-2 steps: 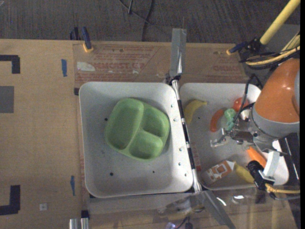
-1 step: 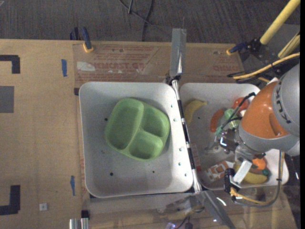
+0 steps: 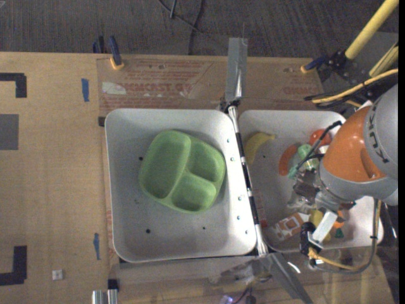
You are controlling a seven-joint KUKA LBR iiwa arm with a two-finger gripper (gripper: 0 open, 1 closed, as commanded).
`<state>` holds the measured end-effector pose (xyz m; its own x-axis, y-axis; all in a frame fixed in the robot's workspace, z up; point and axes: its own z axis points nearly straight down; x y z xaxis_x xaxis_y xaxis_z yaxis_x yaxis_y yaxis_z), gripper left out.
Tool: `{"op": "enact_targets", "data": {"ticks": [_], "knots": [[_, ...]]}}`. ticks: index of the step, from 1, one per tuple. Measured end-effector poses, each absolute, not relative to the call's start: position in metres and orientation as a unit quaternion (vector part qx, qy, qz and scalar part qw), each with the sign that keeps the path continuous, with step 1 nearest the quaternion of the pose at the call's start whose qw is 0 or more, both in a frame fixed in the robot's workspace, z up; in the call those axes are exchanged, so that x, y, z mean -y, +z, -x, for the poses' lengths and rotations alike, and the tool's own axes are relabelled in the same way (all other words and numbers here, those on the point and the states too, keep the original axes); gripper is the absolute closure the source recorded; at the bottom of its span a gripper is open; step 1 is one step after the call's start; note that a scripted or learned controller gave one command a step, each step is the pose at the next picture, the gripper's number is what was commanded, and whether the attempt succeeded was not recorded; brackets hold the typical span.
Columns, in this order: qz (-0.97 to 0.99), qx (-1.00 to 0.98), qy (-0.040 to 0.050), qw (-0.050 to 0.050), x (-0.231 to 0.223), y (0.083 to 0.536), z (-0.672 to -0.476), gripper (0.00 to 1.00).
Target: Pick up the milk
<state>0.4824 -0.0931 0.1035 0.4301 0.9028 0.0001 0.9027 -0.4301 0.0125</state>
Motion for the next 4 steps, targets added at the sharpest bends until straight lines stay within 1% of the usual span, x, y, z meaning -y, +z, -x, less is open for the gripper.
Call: {"op": "enact_targets", "data": {"ticks": [1,2,3,4], "knots": [[-0.916,-0.401,0.0043,0.002,0.169,0.089,-0.483,1.0],[-0.958,-0.287,-0.0005,0.0,0.141,0.223,-0.48,1.0],[-0.951,-0.308,-0.0025,-0.003,0.072,0.183,-0.479,1.0],[-0.968,-0.251,-0.0013,0.0,0.08,0.184,-0.506,1.0]]}}
